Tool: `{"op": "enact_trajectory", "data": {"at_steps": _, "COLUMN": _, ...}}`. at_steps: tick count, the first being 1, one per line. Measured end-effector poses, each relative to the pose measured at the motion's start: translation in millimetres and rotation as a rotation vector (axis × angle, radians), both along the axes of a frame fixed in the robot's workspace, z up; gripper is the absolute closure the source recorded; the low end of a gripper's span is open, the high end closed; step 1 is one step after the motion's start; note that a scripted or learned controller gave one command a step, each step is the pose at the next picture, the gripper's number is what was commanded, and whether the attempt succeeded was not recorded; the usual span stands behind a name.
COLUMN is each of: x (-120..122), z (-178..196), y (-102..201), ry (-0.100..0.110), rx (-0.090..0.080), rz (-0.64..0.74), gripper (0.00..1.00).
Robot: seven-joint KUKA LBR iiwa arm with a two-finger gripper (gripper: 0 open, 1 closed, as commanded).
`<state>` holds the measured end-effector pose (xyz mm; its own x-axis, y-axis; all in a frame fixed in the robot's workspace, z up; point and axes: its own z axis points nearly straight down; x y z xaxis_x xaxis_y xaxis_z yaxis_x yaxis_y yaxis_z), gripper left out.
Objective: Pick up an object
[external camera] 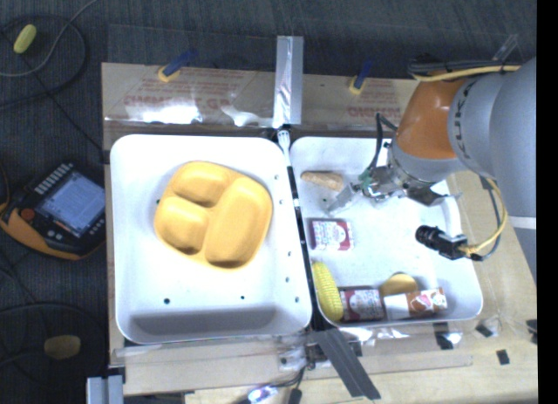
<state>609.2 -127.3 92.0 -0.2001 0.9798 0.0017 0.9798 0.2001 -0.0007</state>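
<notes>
A bread roll (323,180) lies near the right bin's (462,258) far-left corner, just beside the lowered gripper (370,184), whose opening cannot be told. The grey arm (471,123) bends in from the tabletop's right edge, wrist pointing down.

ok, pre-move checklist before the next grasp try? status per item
1. Gripper is over the right bin, at its upper part: ok.
2. Something held between the fingers: cannot tell, too small and shadowed.
3. Nearest target: bread roll lies just left of the gripper, apart from other items: ok.
4. Red packet lies flat in open floor below the roll, free to reach: ok.
5. Corn and bottle crowd the bin's lower wall, touching each other: not ok for a clean grasp.
6. Yellow tray in the left bin is away from the arm's path: ok.
</notes>
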Motion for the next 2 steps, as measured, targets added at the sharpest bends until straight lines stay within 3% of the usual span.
{"op": "enact_trajectory", "data": {"at_steps": 1, "x": 23.3, "z": -2.7, "y": 24.9, "ry": -0.013, "rx": -0.005, "rz": -0.009, "gripper": 0.00}}
{"op": "enact_trajectory", "data": {"at_steps": 2, "x": 24.5, "z": 6.5, "y": 25.0, "ry": -0.014, "rx": -0.001, "rz": -0.011, "gripper": 1.00}}
